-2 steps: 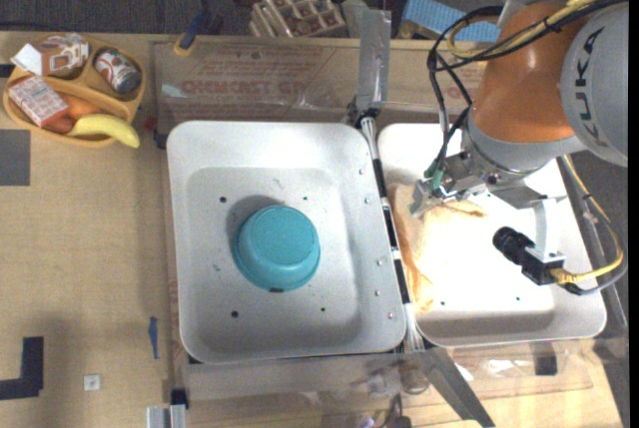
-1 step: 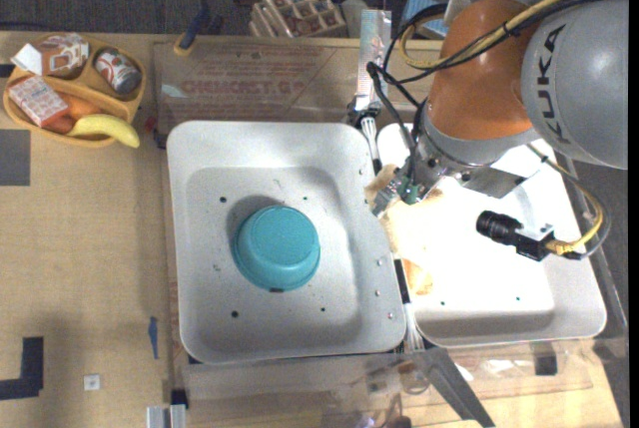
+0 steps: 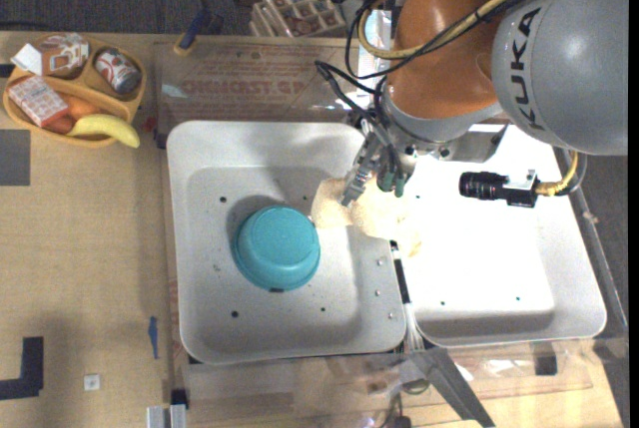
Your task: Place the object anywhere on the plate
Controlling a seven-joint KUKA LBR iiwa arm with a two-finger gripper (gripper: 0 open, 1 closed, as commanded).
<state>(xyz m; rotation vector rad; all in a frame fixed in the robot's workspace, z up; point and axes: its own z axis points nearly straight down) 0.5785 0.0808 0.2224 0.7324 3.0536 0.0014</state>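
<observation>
Teal bowl, mouth down, centre-left of the frame, on the floor of the left bin; taken to be the object, untouched and well apart from the tool.

Pale cream plate, faint against the white, at the frame's middle, lying across the seam between the left bin and the right bin; its edge is hard to trace.

Gripper, hanging low over the plate from the grey arm at upper right; nothing is seen held in it; whether it is parted or closed cannot be told from this slant.

Step in hand, as judged: fetching the bowl, since the plate bears nothing.

Advice: travel toward the lower left; come down square over the bowl; a domed, smooth back may slip, so take it across the rim or the wall rather than the crown; lift clear of the bin floor before crossing; set down on the plate's left part, away from the seam.
</observation>
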